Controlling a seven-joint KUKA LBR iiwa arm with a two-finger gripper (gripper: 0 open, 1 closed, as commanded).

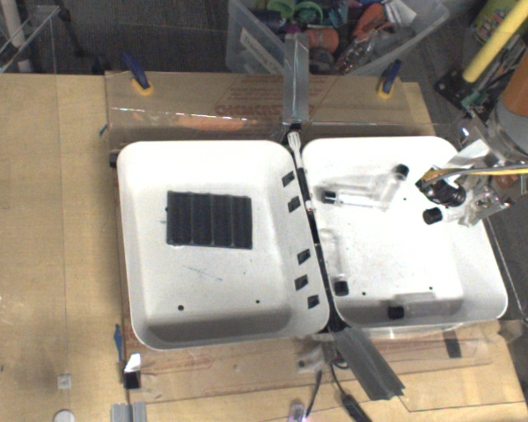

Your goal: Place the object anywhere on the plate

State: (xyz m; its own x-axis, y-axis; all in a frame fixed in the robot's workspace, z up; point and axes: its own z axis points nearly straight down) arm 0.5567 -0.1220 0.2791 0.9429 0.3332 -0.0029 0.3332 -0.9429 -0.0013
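A clear plastic object (pixel 363 192) with small black ends lies in the right bin (pixel 440 280), near its back left. The plate (pixel 209 220) is a dark ribbed rectangle lying flat in the middle of the left bin (pixel 150 297). My gripper (pixel 462 202) hangs over the right bin's back right part, to the right of the clear object and apart from it. I see nothing held in it.
A ridge with black tabs (pixel 301 236) separates the two bins. Two small black pieces (pixel 341 287) (pixel 394 310) sit near the right bin's front. A clear tote of colourful toys (pixel 334 11) stands behind the bins. Blue clamps (pixel 139 79) hold the back edge.
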